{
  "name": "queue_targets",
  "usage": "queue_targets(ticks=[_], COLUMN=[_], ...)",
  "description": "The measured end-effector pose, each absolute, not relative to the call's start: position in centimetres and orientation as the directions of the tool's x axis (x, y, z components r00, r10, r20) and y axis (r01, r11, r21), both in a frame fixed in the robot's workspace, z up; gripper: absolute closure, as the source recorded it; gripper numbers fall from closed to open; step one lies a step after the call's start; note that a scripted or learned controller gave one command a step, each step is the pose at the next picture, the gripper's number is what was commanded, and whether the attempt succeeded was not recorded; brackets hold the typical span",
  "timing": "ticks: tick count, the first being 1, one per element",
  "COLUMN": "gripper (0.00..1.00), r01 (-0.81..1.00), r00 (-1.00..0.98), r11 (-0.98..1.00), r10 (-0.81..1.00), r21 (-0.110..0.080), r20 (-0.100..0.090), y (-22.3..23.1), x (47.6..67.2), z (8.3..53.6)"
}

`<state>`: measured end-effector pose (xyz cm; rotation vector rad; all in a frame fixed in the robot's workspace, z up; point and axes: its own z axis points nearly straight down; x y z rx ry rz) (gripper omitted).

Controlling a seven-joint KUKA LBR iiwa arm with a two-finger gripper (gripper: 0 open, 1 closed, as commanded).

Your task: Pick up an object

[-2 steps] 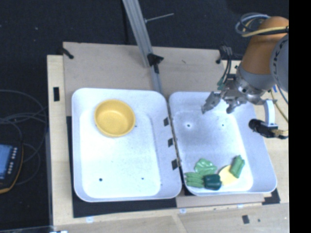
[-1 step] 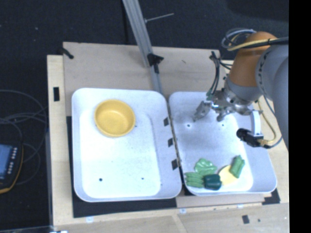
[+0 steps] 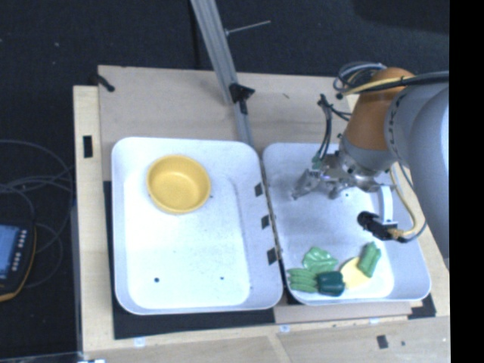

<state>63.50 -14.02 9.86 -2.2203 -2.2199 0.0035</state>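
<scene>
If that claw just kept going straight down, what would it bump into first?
Probably the bare floor of the right bin: the gripper hangs over it, apart from the green and yellow pile. Depth is unclear.

A grey metal pole (image 3: 218, 48) slants over the wooden bench (image 3: 166, 100); a handheld screen (image 3: 13, 255) lies off its left side.

We're seeing a cluster of small objects sitting in the right bin's (image 3: 408, 286) near corner: light green pieces (image 3: 319, 259), a dark teal block (image 3: 330, 282), a yellow piece (image 3: 352, 273) and a tilted green block (image 3: 369, 259), all touching.
</scene>
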Motion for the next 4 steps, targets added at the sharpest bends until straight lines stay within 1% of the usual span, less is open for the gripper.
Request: queue_targets(ticks=[1, 2, 3, 4], gripper=[1.0, 1.0, 1.0, 1.0], r01=[1.0, 1.0, 1.0, 1.0], r00=[0.001, 0.001, 0.0, -0.003], r11=[-0.001, -0.001, 0.0, 0.003], r10=[1.0, 1.0, 1.0, 1.0], r21=[0.002, 0.005, 0.005, 0.001], r20=[0.0, -0.001, -0.001, 0.001], y=[-14.1, -14.3, -14.4, -9.2], x=[63.6, 64.4, 64.5, 63.0], z=[11.2, 15.7, 20.4, 20.3])
